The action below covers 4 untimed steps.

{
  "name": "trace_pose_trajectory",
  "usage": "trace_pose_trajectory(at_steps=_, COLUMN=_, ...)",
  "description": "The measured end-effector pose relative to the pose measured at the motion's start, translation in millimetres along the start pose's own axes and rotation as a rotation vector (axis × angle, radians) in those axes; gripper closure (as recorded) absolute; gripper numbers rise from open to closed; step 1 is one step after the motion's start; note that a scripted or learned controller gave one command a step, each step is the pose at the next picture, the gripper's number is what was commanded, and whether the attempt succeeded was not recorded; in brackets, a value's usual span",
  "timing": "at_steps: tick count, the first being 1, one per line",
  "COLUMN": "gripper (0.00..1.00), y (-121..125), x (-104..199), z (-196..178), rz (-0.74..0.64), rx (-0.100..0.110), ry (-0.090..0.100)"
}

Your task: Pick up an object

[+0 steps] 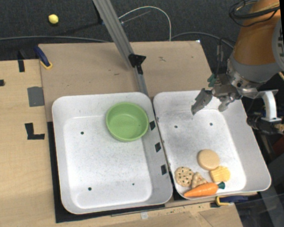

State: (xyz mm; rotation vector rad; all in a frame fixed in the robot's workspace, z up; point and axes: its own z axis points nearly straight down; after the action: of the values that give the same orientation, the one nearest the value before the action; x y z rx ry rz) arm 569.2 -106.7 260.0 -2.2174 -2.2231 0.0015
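My gripper hovers over the far right part of the right bin, its two fingers spread apart with nothing between them. Toy food lies at that bin's near end: a tan round bun, a yellow piece, a speckled cookie, a pale wedge and an orange carrot along the front wall. A green bowl sits in the far part of the left bin. The gripper is well apart from all of these.
A grey pole slants from the top down to the seam between the bins. Cables run across the dark floor behind the bench. A small yellow ball lies on the floor at the top left. The orange-banded arm stands at the right.
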Motion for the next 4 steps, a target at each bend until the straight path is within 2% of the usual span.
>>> trace_pose_trajectory(at_steps=1, gripper=0.00, y=0.0, x=-0.1, z=-0.1, rz=0.000, rx=0.000, ry=0.000)
trace_pose_trajectory(at_steps=3, gripper=0.00, y=0.9, x=12.3, z=125.6, rz=0.001, rx=0.007, ry=0.000)
trace_pose_trajectory(at_steps=4, gripper=0.00, y=1.2, x=12.6, z=171.5, rz=0.001, rx=-0.001, ry=-0.001)
